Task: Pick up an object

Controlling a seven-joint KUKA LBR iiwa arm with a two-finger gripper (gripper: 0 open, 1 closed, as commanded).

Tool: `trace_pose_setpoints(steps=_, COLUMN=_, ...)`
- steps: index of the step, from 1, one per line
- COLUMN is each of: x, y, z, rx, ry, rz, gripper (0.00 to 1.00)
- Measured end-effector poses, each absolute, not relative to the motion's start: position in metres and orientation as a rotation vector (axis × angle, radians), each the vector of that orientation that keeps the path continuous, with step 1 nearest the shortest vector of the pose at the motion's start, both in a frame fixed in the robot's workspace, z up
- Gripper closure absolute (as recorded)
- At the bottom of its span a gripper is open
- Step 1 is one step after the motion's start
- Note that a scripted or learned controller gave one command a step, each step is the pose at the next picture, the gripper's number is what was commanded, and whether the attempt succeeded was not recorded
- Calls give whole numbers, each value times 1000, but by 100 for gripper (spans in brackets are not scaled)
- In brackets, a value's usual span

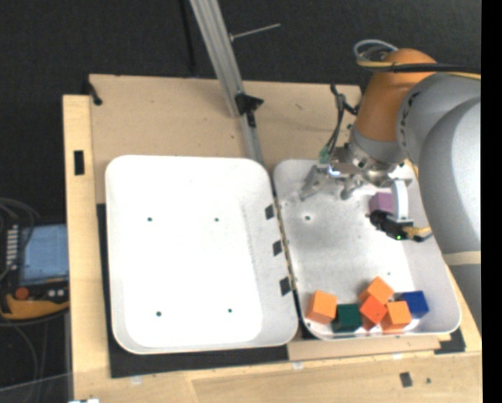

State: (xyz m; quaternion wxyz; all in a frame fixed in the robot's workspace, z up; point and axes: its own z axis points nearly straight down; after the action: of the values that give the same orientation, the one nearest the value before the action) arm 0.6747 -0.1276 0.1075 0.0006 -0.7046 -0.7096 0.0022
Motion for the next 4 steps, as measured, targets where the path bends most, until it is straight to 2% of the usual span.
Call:
trace_pose_setpoints(steps=1, x=675, y=-129, z=97, rx=-2215, ry=-2230, rz=6, gripper=0)
trace_pose_setpoints(steps=2, x=676, y=-130, z=110, rx=-2215, ry=-2236, rz=4, gripper=100)
trace_pose_setpoints(steps=3, x=673, y=-134, z=174, rx=-2228, ry=-2223, rz=-7, gripper=100)
trace_pose_setpoints(steps=4, x=674, y=-135, z=220, rx=-2223, ry=-2227, rz=-7, gripper=100)
